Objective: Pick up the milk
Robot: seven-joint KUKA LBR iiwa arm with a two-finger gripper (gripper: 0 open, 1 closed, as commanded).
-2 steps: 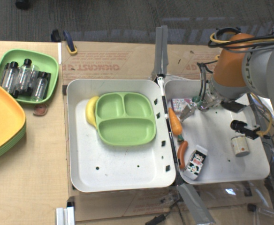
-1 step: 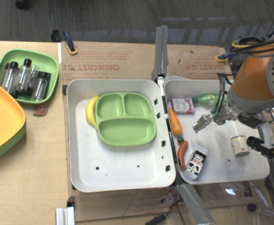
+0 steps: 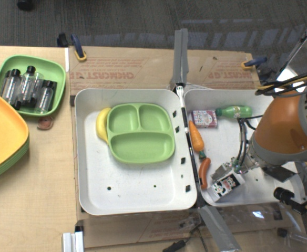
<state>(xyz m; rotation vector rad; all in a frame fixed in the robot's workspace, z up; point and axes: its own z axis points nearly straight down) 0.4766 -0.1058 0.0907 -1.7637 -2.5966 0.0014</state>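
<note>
The arm (image 3: 287, 127) is in from the right, hunched low over the right bin (image 3: 258, 190), and its gripper (image 3: 231, 168) hangs at the near left part of that bin, right over the milk (image 3: 226, 185). The milk looks like a small black-and-white carton, lying tilted on the bin floor near the front wall, just right of the divider. Whether the jaws are apart or together I cannot tell; the wrist and cables crowd that spot, and nothing reads as clamped. It does look like a descent onto the carton, judging by how squarely the tool sits above it. Around it there's company: a sausage (image 3: 204, 170) lies just to the left, along the divider, a carrot (image 3: 196, 135) is farther up the same edge, and a pink box (image 3: 205, 118) and green bottle (image 3: 233, 111) rest at the far wall, well apart from the action. Being tucked near the corner, the milk leaves little room on the wall side, so a finger could catch the sausage or the rim. Over in the left bin (image 3: 90, 182), a green tray (image 3: 141, 133) sits on a yellow piece (image 3: 101, 124), well out of the way.
</note>
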